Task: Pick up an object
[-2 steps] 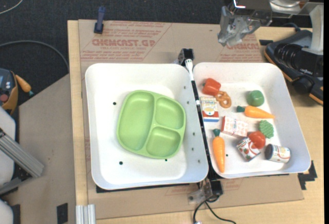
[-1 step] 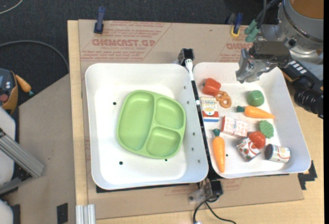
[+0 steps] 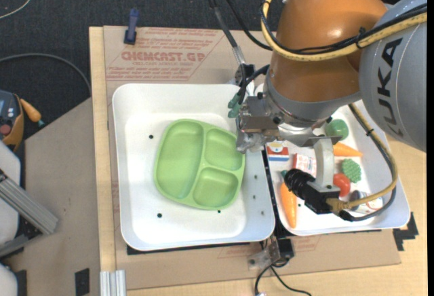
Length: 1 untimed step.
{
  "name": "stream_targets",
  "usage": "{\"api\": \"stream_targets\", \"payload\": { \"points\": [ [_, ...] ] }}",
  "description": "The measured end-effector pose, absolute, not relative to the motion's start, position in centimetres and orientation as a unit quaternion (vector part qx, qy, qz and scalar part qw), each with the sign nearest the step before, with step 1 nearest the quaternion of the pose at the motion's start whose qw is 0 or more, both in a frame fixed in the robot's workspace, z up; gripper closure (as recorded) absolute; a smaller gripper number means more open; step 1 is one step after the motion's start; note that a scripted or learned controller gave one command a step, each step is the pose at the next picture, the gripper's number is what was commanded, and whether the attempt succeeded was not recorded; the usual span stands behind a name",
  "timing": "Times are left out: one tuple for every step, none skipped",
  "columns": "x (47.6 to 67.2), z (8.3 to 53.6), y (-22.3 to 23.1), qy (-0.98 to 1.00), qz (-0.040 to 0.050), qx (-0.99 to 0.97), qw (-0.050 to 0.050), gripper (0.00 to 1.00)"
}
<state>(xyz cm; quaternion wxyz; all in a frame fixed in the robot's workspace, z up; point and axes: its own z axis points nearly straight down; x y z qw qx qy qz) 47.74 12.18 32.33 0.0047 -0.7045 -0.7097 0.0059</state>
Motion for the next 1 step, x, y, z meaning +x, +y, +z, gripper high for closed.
{"api": "stream_targets", "payload": {
  "points": [
    [48.04,43.39,8.35,-0.706,-0.0057,-0.709,-0.004,1.0]
  ]
}}
